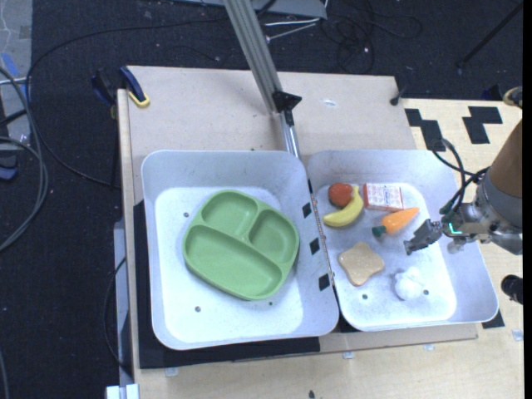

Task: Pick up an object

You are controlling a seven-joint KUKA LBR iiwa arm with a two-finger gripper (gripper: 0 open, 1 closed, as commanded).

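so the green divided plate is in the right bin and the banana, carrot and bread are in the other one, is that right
Not quite. The camera view shows the green divided plastic plate in the left white bin; the yellow banana, orange carrot and tan bread slice are in the other one.

desk [249, 110]: pale wood top lying across the middle, catching even light | floor [58, 56]: dark speckled carpet spreading behind and to the left | cables [50, 169]: black loops trailing over it | metal pole [253, 40]: grey, slanting down toward the desk | black-and-white marker pattern [465, 123]: sitting at right
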